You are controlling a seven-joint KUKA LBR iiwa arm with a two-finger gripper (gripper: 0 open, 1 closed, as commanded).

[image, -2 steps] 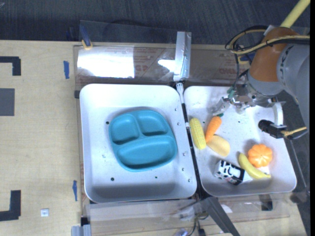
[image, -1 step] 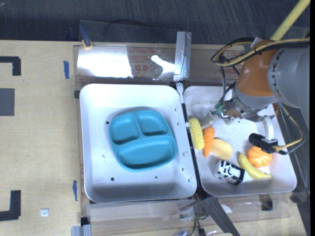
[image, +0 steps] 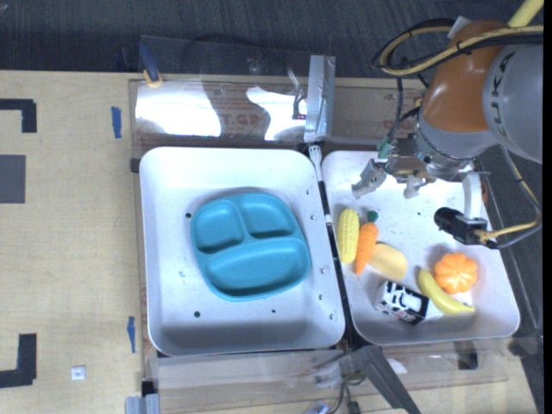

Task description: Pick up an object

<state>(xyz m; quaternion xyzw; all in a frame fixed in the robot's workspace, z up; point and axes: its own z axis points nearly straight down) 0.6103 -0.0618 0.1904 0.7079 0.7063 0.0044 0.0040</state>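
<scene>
We see the tool (image: 390,178) hanging over the far part of the right bin (image: 504,317), its 2 fingers spread apart with nothing between them. Nearer the camera than the tool lie the objects: an ear of corn (image: 348,235) just below it, touching a carrot (image: 366,244), then a pale yellow piece (image: 387,260) beside the carrot. Further toward us sits a black-and-white item (image: 403,300), with a banana (image: 442,294) and an orange pumpkin (image: 455,272) off to its right. Well to the tool's left, the other bin (image: 164,179) carries a blue divided plate (image: 250,244) with 3 compartments
</scene>
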